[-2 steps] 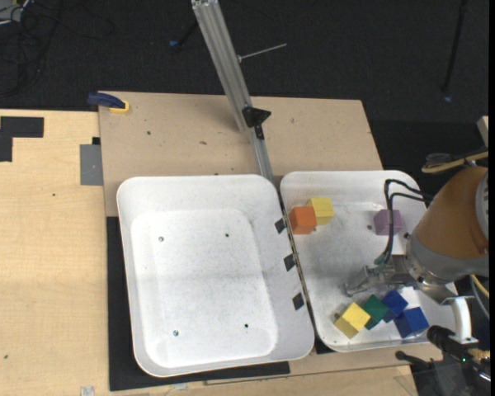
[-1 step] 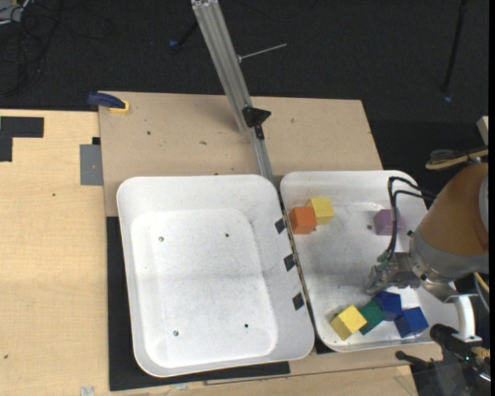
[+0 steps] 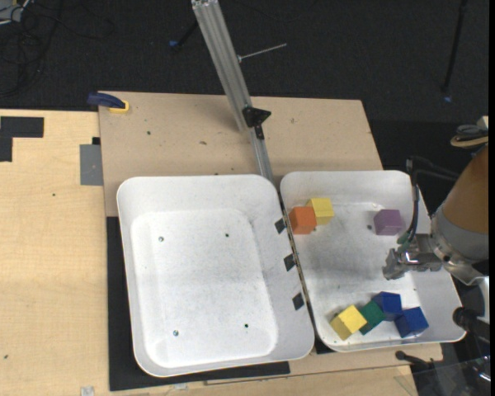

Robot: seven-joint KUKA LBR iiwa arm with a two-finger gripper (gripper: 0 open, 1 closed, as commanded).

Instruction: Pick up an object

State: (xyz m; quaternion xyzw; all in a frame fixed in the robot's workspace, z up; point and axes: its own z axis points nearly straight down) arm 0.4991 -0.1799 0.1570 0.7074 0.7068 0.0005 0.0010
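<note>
The right bin (image 3: 346, 190) holds several small blocks. An orange block (image 3: 303, 219) and a yellow block (image 3: 320, 210) sit together at its far left. A purple block (image 3: 388, 221) lies at the far right. Near the front edge are a yellow block (image 3: 347, 321), a green block (image 3: 370, 315) and two blue blocks (image 3: 388, 304) (image 3: 411, 322). My gripper (image 3: 398, 266) hangs over the right side of this bin, between the purple block and the front cluster. Nothing shows between its fingers.
The left bin (image 3: 198, 283) lies beside the right one, with black clips along the shared edge. A slanted metal rail (image 3: 229, 64) rises from behind the bins. A blue-and-yellow tool (image 3: 109, 101) lies at the board's far left corner.
</note>
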